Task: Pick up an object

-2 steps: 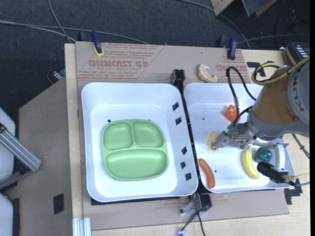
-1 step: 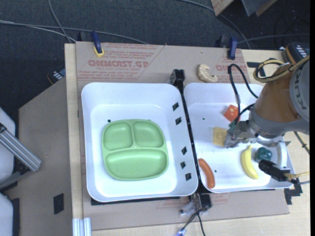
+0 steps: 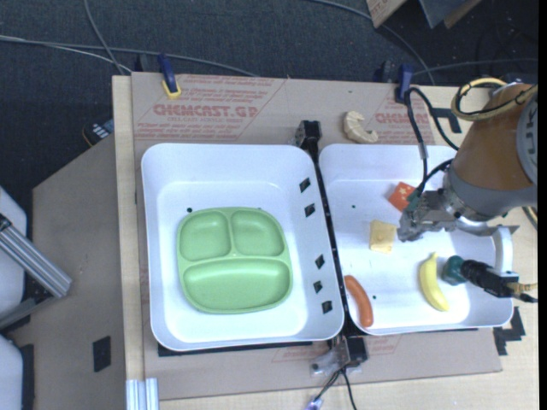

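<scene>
Two white bins are sitting on the bench [image 3: 214, 101]: the left bin [image 3: 162, 178] is holding one green divided plate [image 3: 233, 260], while the right bin [image 3: 359, 178] is holding one yellow block [image 3: 382, 236], one banana [image 3: 432, 284], one sausage [image 3: 360, 301] and one orange piece [image 3: 402, 196]; the gripper [image 3: 410, 225] is hovering, jaw state impossible to tell.

Claw [image 3: 414, 225] tips indistinct (arm [image 3: 504, 156] cropped right).

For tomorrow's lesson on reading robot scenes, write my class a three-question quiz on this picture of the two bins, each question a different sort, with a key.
1. True or false: the green tray lies in the left bin.
2. Which item lies closest to the gripper? A. banana B. yellow block C. sausage
3. Fill in: the beige piece rests outside the bins, on the ___.

Key: 1 true; 2 B; 3 board.
</scene>
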Motion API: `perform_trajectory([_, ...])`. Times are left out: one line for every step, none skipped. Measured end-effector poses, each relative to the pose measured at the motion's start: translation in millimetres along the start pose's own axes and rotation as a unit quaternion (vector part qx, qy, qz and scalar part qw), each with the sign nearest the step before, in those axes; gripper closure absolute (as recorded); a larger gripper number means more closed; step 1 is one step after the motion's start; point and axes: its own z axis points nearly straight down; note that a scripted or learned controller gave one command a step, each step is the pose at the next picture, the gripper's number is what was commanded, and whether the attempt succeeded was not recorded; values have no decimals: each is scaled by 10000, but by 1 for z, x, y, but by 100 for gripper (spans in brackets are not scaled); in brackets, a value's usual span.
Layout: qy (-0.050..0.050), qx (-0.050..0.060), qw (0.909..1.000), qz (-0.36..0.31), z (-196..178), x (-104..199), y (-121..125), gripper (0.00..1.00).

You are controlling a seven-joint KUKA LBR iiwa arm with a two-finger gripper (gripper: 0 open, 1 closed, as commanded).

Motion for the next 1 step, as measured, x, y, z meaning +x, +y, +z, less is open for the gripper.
perform_trajectory([-4,-13,10000,4,-64,-4,4,100])
